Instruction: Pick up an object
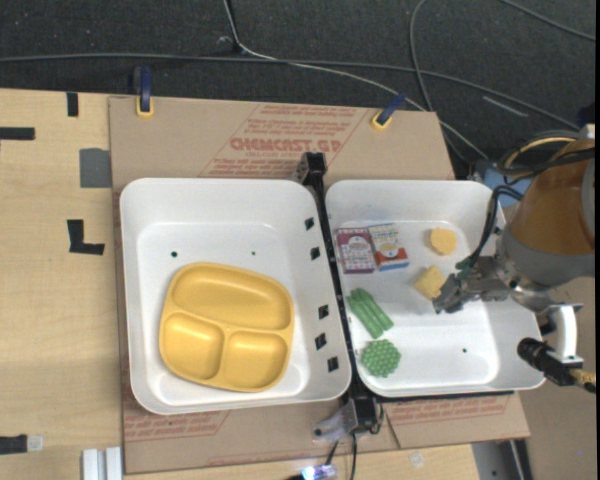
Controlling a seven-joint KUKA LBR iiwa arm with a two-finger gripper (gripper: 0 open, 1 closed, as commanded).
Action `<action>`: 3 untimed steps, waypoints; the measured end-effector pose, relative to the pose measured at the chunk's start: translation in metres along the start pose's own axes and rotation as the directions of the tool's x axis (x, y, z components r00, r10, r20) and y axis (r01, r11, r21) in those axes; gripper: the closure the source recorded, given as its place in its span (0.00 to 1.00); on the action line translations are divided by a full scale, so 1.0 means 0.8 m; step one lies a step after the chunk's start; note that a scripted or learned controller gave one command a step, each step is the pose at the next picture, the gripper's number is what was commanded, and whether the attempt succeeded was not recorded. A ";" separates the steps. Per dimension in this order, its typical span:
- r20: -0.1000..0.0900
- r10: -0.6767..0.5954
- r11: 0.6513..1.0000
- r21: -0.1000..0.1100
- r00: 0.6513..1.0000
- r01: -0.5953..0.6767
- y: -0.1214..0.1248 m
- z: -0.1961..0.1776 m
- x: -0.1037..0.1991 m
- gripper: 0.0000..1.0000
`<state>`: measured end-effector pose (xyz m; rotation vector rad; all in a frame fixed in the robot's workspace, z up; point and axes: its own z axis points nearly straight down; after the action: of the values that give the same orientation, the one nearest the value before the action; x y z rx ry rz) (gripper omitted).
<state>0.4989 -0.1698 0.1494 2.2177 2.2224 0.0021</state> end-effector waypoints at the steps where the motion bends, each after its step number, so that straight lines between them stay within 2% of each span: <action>1: 0.002 0.001 1.000 -0.003 1.000 -0.001 0.005 -0.070 -0.012 1.00; 2: 0.002 0.001 1.000 -0.002 1.000 -0.001 0.015 -0.135 -0.023 1.00; 3: -0.002 -0.005 1.000 0.002 1.000 0.005 0.023 -0.137 0.052 1.00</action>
<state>0.5166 -0.1285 0.2594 2.2143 2.2296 0.0015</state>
